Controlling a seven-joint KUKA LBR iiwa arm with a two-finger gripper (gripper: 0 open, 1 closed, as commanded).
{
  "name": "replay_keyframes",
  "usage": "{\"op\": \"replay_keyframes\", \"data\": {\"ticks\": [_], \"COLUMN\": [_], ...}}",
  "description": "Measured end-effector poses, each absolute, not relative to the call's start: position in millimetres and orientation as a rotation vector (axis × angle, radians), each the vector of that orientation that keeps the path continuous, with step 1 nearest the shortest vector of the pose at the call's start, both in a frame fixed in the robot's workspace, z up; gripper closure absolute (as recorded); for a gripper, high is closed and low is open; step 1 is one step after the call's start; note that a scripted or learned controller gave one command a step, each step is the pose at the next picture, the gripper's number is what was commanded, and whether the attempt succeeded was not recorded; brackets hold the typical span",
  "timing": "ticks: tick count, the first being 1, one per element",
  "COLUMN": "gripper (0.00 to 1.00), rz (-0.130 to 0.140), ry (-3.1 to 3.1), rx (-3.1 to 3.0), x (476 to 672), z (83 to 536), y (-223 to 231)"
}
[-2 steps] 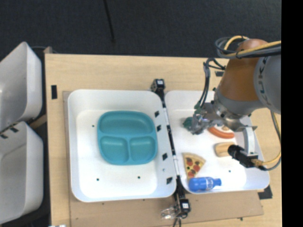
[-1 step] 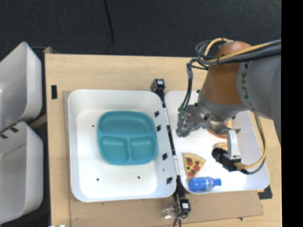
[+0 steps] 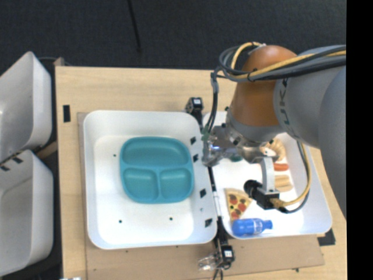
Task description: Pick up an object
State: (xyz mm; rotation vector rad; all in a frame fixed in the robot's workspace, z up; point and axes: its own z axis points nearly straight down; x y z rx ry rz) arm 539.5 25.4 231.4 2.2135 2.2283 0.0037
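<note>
The hand [image 3: 218, 150] is hanging over the right bin's [image 3: 317, 212] left edge; cannot tell its state. A flat triangular pizza slice [image 3: 237, 203] and a glossy blue plastic bottle [image 3: 252, 227] are lying near that bin's front-left corner. A smooth teal compartment plate [image 3: 156, 169] is sitting mid left bin [image 3: 99, 226].

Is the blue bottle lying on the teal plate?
No, the blue bottle lies in the right bin next to the pizza slice, while the teal plate sits in the left bin.
</note>
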Motion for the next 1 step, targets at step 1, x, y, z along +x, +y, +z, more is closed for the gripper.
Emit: {"op": "replay_keyframes", "data": {"ticks": [1], "gripper": [1.0], "rz": [0.003], "ry": [2.232], "rx": [2.212], "x": [538.3], "z": [238.1], "y": [88.9]}}
